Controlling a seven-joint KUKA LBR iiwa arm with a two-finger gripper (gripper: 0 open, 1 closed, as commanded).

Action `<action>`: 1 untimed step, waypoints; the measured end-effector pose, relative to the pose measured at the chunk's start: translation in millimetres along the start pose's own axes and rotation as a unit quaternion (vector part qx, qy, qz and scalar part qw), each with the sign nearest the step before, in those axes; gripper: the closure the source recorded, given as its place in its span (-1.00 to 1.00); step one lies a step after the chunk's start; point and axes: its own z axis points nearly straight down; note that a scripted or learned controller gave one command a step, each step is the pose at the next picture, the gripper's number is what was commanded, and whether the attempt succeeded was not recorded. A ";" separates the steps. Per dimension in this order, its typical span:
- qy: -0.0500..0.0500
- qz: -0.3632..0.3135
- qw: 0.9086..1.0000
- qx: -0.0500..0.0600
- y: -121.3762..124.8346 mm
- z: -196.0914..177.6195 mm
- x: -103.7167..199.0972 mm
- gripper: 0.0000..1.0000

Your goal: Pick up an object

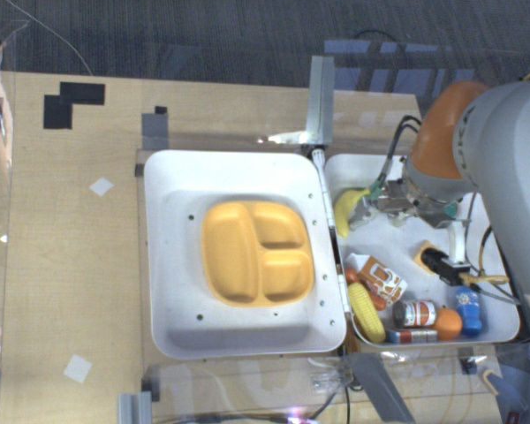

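Fingers hang low in the right bin, near its far left corner, just beside a yellow fruit that lies against the wall shared with the left bin. Whether they are spread or closed I cannot tell; the wrist and cables hide the tips, and nothing shows between them. That position suggests the yellow fruit is the target, since it lies apart from the other things and leaves room to come down on it.

Most of the objects crowd the right bin's near edge: a corn cob, a snack packet, a can, an orange ball and a blue toy. Packed so close, they would probably be harder to take singly. A yellow divided plate lies flat in the middle of the left bin, well apart from the arm. Nothing looks lifted yet.
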 end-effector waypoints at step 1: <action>-0.002 -0.005 1.000 -0.004 3.2 -14.3 0.4 1.00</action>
